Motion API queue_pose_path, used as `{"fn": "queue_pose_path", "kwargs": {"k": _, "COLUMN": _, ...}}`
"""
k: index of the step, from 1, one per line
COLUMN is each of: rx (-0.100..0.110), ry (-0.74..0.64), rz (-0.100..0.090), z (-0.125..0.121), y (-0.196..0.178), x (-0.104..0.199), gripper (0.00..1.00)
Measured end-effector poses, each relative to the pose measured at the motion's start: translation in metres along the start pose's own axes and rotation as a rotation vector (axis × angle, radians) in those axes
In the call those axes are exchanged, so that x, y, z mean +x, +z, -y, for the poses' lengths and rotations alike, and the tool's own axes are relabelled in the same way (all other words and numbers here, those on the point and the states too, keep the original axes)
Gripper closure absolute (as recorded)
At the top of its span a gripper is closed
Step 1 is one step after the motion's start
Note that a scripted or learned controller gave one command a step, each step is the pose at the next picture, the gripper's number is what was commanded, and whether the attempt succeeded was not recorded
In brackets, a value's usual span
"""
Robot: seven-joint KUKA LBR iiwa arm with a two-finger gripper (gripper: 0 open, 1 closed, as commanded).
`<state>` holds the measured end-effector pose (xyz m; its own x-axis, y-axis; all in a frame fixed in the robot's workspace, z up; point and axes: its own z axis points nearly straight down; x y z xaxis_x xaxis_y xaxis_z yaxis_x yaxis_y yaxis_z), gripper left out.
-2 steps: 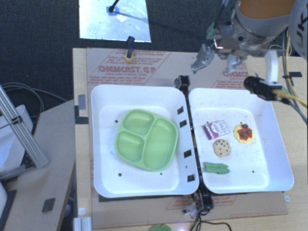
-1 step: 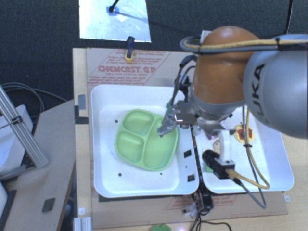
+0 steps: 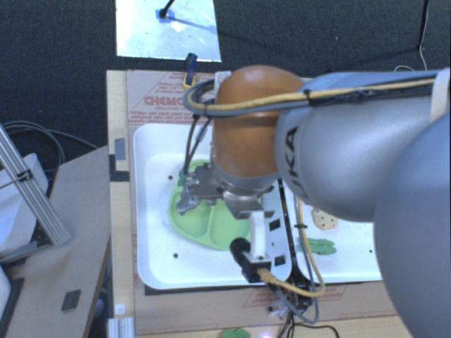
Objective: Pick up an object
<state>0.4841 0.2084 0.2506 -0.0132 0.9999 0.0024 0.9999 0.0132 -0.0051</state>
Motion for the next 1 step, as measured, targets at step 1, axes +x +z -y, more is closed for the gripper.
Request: {"fn": "queue_pose_path", "kwargs": {"k": 1, "rx": -0.003, "ry": 0.017, "rz": 0.004, "z": -0.0398, "y": 0.0474, "x": -0.0491, "gripper": 0.00}}
